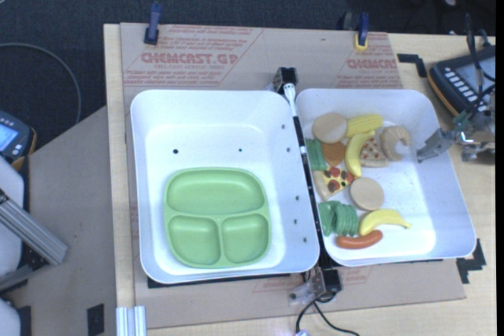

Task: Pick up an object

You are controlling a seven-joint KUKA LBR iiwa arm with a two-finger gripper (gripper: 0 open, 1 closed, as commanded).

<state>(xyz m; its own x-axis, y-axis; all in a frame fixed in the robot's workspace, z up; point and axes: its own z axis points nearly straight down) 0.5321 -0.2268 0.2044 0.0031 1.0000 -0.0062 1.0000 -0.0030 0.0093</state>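
The right white bin [441, 232] holds a heap of toy foods along its left side. Among them are a tan bun [329, 127], a yellow corn cob [364, 123], a banana [354, 154], a brown ring-shaped pastry [392, 142], a pizza slice [336, 179], a tan disc [367, 193], a green leafy piece [339, 218], a second banana [384, 221] and a red sausage [358, 241]. My gripper [435, 145] is a small grey shape at the bin's right rim, just right of the pastry and apart from it. Nothing shows between its tips.
The left white bin [150, 138] holds a green three-compartment tray [216, 216]. A black divider strip [299, 145] runs between the bins. Blue clamps [153, 21] hold the board at the back. A yellow-edged pendant [465, 83] lies at the far right.
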